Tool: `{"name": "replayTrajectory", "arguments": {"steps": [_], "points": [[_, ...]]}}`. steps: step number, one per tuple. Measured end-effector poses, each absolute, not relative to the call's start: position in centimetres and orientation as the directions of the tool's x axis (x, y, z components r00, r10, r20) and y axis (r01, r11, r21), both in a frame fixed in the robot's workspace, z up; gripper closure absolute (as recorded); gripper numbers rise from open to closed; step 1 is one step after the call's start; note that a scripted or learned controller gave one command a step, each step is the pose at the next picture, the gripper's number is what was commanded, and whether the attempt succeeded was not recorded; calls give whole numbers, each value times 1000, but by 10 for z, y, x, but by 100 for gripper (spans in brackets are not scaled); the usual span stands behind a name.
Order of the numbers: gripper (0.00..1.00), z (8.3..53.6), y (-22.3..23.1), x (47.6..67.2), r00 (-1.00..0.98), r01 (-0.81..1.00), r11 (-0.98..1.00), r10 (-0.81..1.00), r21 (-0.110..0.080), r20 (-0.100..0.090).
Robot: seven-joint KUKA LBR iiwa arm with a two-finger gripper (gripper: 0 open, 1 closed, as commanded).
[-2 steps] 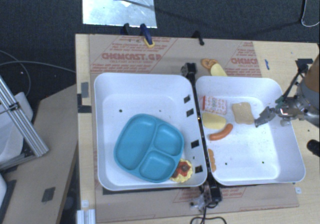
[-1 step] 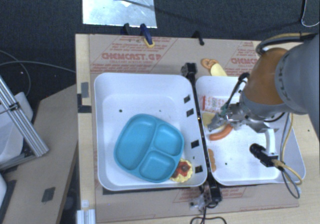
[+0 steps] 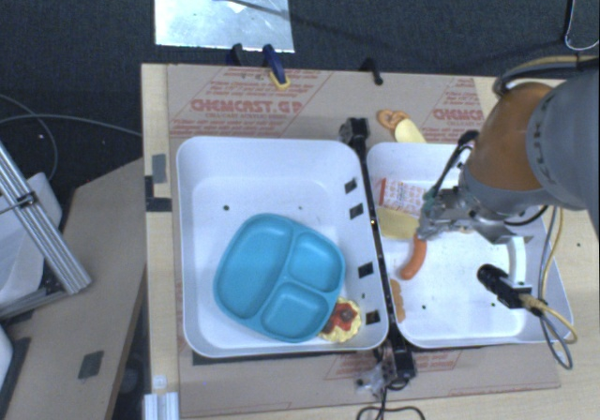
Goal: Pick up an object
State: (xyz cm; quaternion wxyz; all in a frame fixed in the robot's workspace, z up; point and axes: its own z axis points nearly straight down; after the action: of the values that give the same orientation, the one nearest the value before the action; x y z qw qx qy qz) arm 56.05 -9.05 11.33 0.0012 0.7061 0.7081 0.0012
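Pincer [image 3: 429, 231] sits low in the right bin [image 3: 469, 329], at the upper end of an orange sausage-shaped toy [image 3: 413, 259]. The toy's top seems to run up between the fingertips, so my reading is that the pincer is clenched on it, though the contact itself is small and partly hidden by the wrist.

That sausage lies near the left wall of the right bin, its long axis running from upper right to lower left, nearly upright in the camera view. The free end points down and slightly left, away from the pincer. Any lift hangs on this: the grip is at one tip, not the middle, so the toy would dangle and could slip out.

Just beside it, toward the top, are a yellow wedge [image 3: 398, 223] and a white packet with red print [image 3: 405, 193]. A small tan piece [image 3: 397, 299] rests by the divider lower down. Beyond the bin's far rim, on the cardboard-covered counter [image 3: 244, 99], lies a yellow banana-like toy [image 3: 409, 131].

The left bin [image 3: 244, 160] holds a blue compartment tray [image 3: 280, 277], with a yellow and red toy [image 3: 342, 320] touching its lower right corner. The arm [image 3: 548, 142] reaches in from the right.
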Motion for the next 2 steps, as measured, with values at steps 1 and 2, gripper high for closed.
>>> {"name": "replayTrajectory", "arguments": {"steps": [1,2], "points": [[0,113,-91,560,-2,1000,2,1000,3,0],[0,85,-87,603,-5,1000,5,1000,5,-2]]}}
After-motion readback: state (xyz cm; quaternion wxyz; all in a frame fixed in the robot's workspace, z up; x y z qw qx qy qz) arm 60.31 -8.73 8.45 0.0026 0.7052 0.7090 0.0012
